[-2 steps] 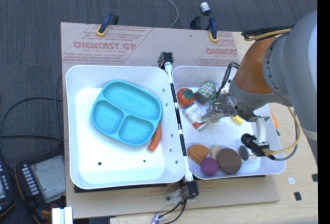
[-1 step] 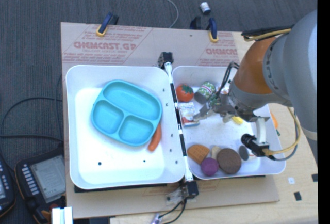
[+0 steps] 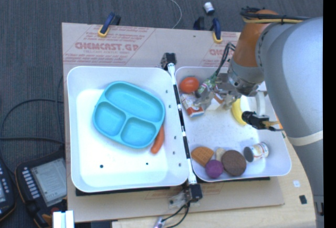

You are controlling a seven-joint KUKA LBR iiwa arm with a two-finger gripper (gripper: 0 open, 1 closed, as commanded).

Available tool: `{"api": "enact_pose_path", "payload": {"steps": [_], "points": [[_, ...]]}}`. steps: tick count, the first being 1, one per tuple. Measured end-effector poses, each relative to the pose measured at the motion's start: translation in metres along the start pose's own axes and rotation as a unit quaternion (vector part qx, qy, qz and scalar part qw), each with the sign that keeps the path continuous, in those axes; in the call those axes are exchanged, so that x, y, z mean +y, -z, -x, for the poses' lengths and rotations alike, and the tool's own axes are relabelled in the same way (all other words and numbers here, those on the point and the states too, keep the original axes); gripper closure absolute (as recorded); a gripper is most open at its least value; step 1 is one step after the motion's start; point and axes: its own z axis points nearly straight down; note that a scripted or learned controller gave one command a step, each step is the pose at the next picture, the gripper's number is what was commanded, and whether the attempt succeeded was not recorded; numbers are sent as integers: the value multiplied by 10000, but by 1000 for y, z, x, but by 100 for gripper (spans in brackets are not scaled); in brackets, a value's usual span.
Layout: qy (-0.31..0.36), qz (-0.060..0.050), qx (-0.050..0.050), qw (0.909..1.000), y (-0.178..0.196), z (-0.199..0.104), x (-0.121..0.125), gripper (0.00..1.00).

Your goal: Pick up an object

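Tool [image 3: 212, 96] low in the right bin [image 3: 278, 166], spread wide over a small carton [image 3: 193, 107] lying just beside a tomato [image 3: 189, 84] near the divider. Nothing seen between the fingers. Likely to slip: carton tilted, crowded against tomato and bin wall, so one finger could land on top or nudge it aside. Banana [image 3: 238, 110] close behind, also at risk of a bump.

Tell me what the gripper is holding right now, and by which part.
Cannot be told: the gripper sits low in the right bin, no object visibly between its fingers.
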Motion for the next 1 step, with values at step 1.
{"api": "enact_pose_path", "payload": {"steps": [1], "points": [[-30, 19, -66, 10000, 10, 6, -1, 100]]}}
